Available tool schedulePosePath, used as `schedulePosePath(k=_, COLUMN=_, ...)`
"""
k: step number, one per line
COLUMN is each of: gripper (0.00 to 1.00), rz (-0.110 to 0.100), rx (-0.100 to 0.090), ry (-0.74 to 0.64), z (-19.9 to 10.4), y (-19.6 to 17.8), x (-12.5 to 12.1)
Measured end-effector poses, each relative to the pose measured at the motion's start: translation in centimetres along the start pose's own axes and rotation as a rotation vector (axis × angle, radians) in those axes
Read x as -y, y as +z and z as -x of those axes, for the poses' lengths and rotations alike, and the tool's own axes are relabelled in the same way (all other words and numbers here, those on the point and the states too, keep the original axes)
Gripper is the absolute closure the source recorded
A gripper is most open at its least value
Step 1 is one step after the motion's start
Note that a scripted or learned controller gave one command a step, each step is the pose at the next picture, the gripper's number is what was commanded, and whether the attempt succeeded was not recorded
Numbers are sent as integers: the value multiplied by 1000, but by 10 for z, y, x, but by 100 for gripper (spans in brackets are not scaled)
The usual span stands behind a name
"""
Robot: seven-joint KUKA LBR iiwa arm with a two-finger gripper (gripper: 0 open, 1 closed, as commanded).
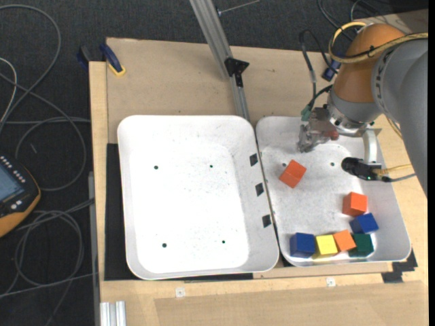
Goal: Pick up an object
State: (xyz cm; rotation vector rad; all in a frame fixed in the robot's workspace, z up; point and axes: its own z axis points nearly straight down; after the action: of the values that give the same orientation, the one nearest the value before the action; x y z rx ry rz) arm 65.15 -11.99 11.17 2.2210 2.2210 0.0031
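Nearest the camera, along the front wall of the right bin (401,246), a crowded row is noted: a blue block (303,243), a yellow block (326,244), a small orange block (344,239) and a green block (363,244), touching or nearly so, with a second blue block (366,223) and an orange-red block (355,203) just behind them. Further in, a lone orange cube (293,173) is seen tilted, well apart from the rest; it is judged the easiest object to pick, since room is left on every side of it. The hand (309,141) is located beyond it, near the bin's far wall, low over the floor of the bin; whether it is open or closed cannot be told, and nothing is seen held. A short move toward the cube is advised, with the hand turned to the cube's faces. The left bin (136,182) and the slanted metal post (214,36) on the counter (156,73) are judged not to obstruct.
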Motion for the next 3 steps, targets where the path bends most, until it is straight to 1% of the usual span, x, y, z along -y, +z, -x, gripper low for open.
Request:
schedulePosePath(k=2, gripper=100, rz=6, rx=2, ry=-3, z=-11, y=-94, x=-13)
schedulePosePath(k=3, gripper=100, rz=8, rx=2, ry=-3, z=-15, y=-159, x=-18)
